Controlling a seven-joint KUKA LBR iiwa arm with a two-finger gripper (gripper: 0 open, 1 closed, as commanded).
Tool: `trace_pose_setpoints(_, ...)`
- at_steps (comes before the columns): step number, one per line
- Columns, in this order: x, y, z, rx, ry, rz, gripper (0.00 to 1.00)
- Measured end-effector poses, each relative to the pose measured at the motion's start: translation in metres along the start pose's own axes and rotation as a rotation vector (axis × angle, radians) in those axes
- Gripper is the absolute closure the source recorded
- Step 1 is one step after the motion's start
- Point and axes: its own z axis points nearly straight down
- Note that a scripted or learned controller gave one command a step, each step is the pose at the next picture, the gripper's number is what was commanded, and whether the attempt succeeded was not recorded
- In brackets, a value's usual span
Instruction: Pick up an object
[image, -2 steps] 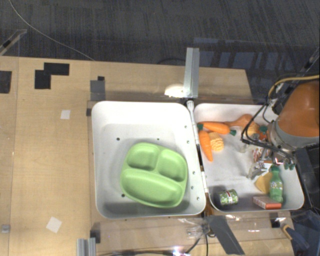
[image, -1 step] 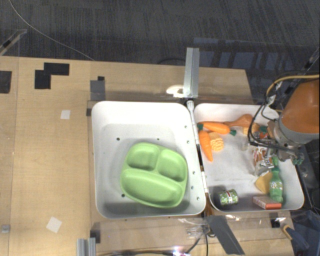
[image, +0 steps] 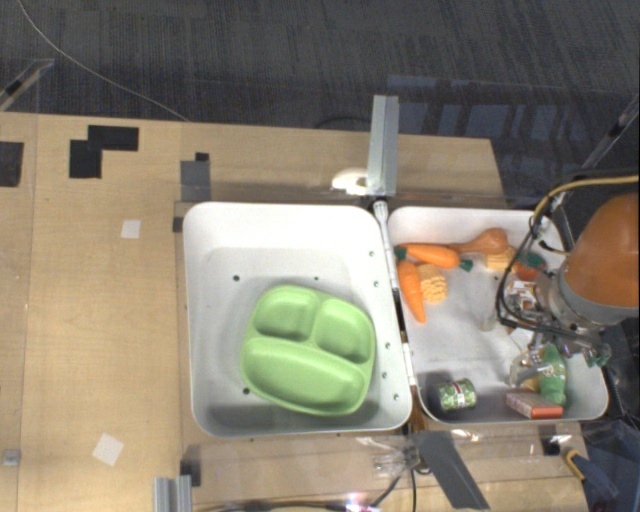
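Observation:
My gripper (image: 540, 368) is low in the near right corner of the right bin (image: 470, 345), under the orange-banded wrist (image: 603, 265). Directly beneath it lies a small green object (image: 552, 385), partly hidden by the gripper. A flat reddish-brown box (image: 533, 405) lies just in front of that, against the bin's near wall. A green-labelled can (image: 457, 394) lies on its side at the near left of this bin. At the far left of the bin are two carrots (image: 432, 255) (image: 411, 292), a piece of corn (image: 433, 288) and a tan squash (image: 487, 242).
The left bin (image: 215, 300) holds a green divided plate (image: 308, 348). A metal post (image: 383, 145) stands behind the wall between the bins. Cables (image: 520, 290) loop off the wrist over the right bin. Wooden bench top lies to the left.

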Motion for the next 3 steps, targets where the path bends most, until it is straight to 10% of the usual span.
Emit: trace_pose_setpoints(3, 0.0200, -0.0130, -0.0002, 0.002, -0.005, 0.071, 0.00)
